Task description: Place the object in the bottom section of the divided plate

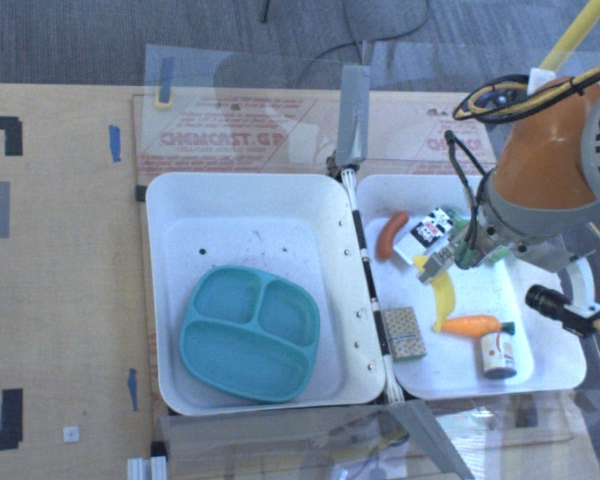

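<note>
A teal divided plate (248,334) lies in the left bin (170,218); its large section faces the front edge and two smaller sections sit behind it. All sections hold nothing. My gripper (437,265) hangs low in the right bin (550,368), just above the upper end of a yellow banana (444,300). A red sausage (391,235) and a small black-and-white box (432,228) lie right beside it at the bin's back left. The wrist hides what is under the gripper, and I see nothing clearly held.
An orange carrot (470,325), a tan speckled block (404,332) and a small red-labelled can (497,354) lie toward the front of the right bin. A green item (496,255) peeks out under the wrist. The bins' shared wall (365,278) separates gripper and plate.
</note>
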Robot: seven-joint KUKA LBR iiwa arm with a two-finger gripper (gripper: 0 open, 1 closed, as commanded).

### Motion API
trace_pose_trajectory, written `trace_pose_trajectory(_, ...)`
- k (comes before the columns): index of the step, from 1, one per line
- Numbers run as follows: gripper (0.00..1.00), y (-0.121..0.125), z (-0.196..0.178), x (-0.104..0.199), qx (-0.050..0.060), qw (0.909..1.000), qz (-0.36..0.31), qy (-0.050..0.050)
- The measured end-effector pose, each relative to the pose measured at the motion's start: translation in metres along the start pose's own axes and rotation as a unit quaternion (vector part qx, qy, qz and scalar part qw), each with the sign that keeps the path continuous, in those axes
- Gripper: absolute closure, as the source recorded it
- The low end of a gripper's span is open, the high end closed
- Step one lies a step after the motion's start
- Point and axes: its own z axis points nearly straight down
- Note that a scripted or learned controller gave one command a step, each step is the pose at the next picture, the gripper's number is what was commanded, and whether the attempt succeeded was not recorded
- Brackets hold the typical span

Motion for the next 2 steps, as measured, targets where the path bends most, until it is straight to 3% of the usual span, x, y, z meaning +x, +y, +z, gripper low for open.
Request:
trace_pose_trajectory(1, 1.0, 0.035, -0.052, 0.05, -0.001, 0.9945, -0.105, -0.001)
trace_pose_trajectory(2, 1.0, 0.039, 0.001, 0.123, 0.001, 0.9972, -0.075, 0.001)
